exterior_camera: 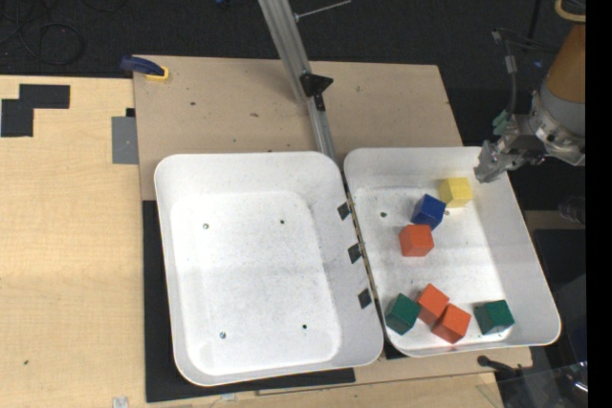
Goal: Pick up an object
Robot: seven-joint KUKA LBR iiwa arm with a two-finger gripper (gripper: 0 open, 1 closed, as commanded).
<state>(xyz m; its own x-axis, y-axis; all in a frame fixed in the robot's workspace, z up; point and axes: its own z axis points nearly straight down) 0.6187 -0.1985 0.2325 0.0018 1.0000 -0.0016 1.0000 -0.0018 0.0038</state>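
Several small blocks lie in the right bin. A yellow block sits near its far right side, with a blue block touching it and a red block just below. At the near end are a green block, two orange-red blocks and another green block. My gripper hovers over the bin's far right rim, just up and right of the yellow block, with nothing seen held in it.
The left bin stands beside the right one, joined by black clips. A slanted aluminium rail rises behind the bins. A blue and yellow clamp sits at the bench's far left corner.
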